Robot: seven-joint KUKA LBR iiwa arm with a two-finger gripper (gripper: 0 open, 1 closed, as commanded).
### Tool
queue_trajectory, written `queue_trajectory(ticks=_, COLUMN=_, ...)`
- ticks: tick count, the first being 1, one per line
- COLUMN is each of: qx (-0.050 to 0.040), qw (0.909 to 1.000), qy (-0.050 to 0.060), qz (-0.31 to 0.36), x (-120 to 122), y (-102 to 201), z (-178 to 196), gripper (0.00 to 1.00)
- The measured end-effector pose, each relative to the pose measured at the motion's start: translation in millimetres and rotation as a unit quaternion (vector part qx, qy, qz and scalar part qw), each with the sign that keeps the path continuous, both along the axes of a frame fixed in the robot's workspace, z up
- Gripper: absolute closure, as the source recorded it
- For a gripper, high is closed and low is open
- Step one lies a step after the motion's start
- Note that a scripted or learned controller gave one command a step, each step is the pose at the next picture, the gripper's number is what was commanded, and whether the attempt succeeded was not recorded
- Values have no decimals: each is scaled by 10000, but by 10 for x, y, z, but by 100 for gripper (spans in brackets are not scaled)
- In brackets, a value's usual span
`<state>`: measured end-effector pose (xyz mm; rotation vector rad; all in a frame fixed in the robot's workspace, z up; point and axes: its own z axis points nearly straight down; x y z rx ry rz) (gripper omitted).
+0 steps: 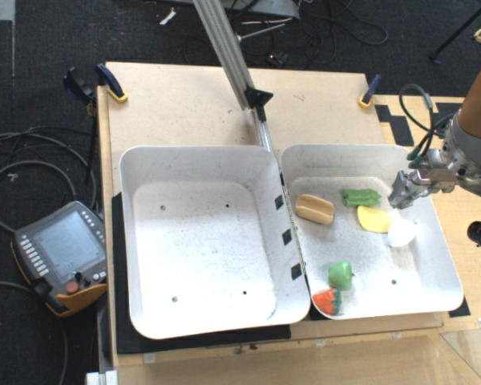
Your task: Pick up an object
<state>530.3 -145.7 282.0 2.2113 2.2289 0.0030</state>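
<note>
**Figure: Gripper poised over the right bin's far-right corner**

Nearest the camera, at the near-left corner of the right bin (433, 291), lay a red object (326, 301), touching a green pepper-shaped toy (341, 275) just beyond it. Farther in and toward the left wall sat a tan bread-like piece (314, 208). To its right lay a flat green object (361, 197), and just nearer than that a yellow piece (373, 220), which touched a white object (401, 233) on its right.

The arm (471, 135) entered from the right edge, its grey wrist angled down and leftward toward the bin. The gripper (402, 196) hung over the bin's far-right part, its tip pointing down and left, just right of the flat green object and just beyond the yellow and white pieces. Nothing was visibly held between the fingers; whether they stood apart or together could not be told at this slant. Contact with any object could not be confirmed.

The left bin (144, 175) stood beside the right one, their rims meeting along the middle. A grey pendant (60, 251) with an orange base rested on the floor to the left of the bench (192, 103).
</note>
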Motion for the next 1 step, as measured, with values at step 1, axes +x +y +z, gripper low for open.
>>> queue_trajectory(ticks=1, qx=3, qw=10000, qy=3, qz=0, x=162, y=476, z=21, gripper=100)
